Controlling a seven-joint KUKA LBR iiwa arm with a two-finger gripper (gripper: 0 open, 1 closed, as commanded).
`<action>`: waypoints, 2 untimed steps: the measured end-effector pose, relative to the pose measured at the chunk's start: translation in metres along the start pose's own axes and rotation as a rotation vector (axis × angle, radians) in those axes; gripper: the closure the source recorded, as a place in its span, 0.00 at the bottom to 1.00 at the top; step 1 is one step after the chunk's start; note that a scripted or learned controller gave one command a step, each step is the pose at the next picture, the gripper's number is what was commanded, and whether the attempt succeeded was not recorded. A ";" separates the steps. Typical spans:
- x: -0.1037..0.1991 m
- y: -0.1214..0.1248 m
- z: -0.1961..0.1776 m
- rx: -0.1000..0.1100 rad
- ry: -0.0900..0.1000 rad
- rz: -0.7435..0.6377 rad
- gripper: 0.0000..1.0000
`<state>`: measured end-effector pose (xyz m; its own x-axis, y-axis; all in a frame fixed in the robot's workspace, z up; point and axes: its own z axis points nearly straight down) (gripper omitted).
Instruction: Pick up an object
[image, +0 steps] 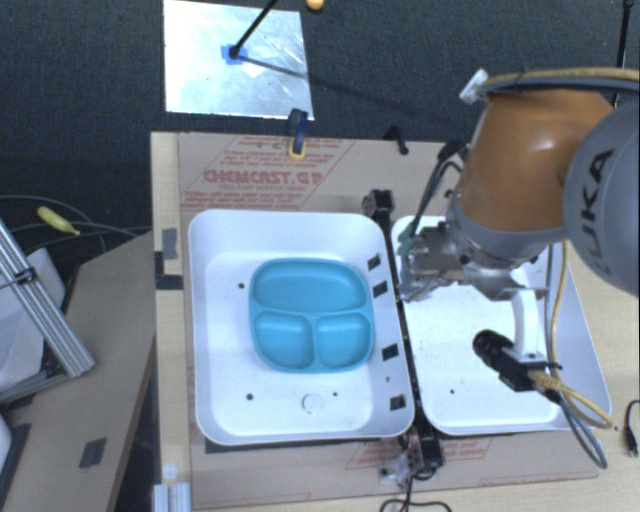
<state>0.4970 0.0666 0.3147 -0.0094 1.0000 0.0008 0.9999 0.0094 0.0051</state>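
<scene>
- One blue divided plate (308, 313) is seen lying flat in the middle of the left bin (215, 290); three compartments can be counted in it, one wide at the top and two smaller below. It is judged to be the thing to be picked up, since nothing else loose can be made out in either bin.
- Two white bins are counted, set side by side and joined along a dark centre seam fitted with small black clips, presumably so that a thing can be carried from one to the other.
- The gripper (418, 272) is found low over the near-left part of the right bin (470, 400), just beside the seam and apart from the plate. Nothing can be seen held in it, and whether it is spread or closed cannot be told, because it is hidden under the wrist.
- One arm (530, 160) is counted, reaching in from the right; its bulk covers much of the right bin.
</scene>
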 end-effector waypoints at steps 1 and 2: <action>-0.032 -0.010 -0.001 0.003 -0.001 0.010 1.00; 0.010 -0.009 -0.087 -0.006 0.002 0.001 1.00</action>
<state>0.4875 0.0762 0.4022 -0.0086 1.0000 0.0032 0.9999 0.0086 0.0115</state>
